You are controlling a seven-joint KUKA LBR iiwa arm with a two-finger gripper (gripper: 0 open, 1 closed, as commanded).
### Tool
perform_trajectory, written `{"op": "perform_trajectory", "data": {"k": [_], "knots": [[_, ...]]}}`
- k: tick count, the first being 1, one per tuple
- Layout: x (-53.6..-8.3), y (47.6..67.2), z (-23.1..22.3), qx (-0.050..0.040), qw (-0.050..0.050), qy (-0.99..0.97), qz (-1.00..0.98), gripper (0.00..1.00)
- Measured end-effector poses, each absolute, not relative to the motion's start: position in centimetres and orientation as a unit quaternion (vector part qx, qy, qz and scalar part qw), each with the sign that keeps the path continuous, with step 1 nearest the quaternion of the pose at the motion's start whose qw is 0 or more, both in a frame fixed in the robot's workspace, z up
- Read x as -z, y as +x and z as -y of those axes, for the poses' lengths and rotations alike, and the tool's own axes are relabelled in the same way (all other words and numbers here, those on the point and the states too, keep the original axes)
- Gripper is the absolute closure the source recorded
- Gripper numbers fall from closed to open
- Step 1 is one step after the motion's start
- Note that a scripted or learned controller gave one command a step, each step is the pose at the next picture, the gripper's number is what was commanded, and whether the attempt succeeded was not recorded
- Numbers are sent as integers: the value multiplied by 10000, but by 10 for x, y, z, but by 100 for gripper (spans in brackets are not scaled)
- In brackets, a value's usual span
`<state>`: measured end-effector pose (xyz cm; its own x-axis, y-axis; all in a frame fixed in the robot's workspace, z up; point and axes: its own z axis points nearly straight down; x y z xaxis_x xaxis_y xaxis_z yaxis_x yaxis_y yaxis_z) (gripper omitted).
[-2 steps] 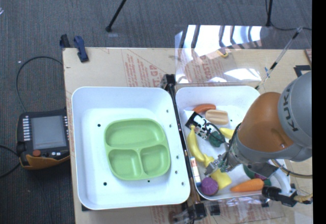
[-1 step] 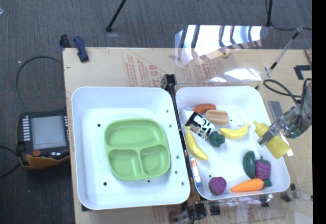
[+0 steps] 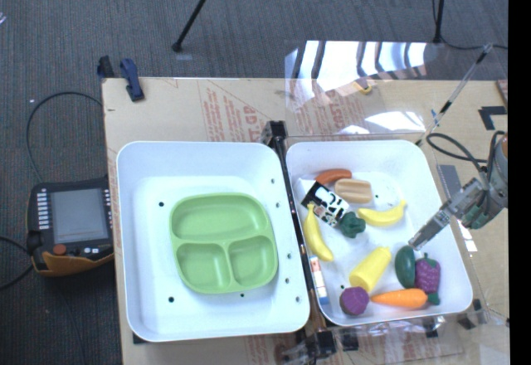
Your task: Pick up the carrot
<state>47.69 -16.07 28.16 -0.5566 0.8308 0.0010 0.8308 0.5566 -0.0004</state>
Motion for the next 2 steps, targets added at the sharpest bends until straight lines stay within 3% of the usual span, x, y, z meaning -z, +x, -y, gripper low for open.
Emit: {"op": "perform_trajectory", "data": {"k": [1,2], "knots": [[-139,474,135,-9,88,-4725,8813,0],[-86,475,165,14,37,-3110,9504,0]]}}
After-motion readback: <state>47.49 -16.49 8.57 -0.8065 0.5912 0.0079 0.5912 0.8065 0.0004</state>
